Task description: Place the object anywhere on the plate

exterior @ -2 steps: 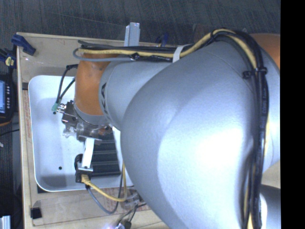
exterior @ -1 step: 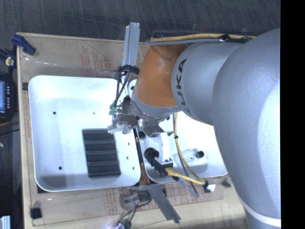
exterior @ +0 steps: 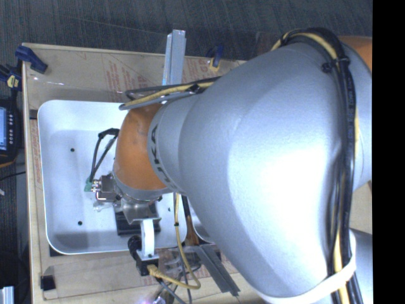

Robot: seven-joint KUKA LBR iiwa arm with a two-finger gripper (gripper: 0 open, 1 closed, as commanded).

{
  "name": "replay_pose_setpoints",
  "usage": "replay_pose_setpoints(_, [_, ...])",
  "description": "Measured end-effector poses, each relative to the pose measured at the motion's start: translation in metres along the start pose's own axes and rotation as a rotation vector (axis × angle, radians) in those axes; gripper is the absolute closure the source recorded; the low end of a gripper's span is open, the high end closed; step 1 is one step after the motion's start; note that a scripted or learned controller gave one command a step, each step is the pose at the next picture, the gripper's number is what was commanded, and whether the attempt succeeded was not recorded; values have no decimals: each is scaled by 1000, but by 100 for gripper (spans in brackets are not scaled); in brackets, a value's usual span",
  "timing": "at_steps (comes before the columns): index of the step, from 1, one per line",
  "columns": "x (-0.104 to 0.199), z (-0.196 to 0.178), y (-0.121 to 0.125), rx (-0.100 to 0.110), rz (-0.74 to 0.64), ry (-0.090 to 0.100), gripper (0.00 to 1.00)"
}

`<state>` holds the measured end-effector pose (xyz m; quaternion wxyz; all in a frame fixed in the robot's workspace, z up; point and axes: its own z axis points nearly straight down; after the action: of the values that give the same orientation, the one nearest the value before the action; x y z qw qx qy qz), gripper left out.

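One huge grey arm (exterior: 266, 163) filling my view from right, cable (exterior: 342, 138) running along its casing. Beyond it, orange band (exterior: 133, 151) sitting above wrist. Gripper (exterior: 104, 195) hanging low over left white bin (exterior: 57, 170); I'm unable to tell its state. I'm not making out object or plate. Wooden bench (exterior: 95, 68) showing farthest.
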<state>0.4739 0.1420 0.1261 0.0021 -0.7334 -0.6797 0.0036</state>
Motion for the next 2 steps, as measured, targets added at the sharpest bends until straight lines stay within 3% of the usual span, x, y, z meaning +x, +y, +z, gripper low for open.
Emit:
replay_pose_setpoints(1, [-22, -6, 57, -6, -436, 0, 100])
replay_pose_setpoints(2, [-25, 34, 106, -6, -168, 0, 100])
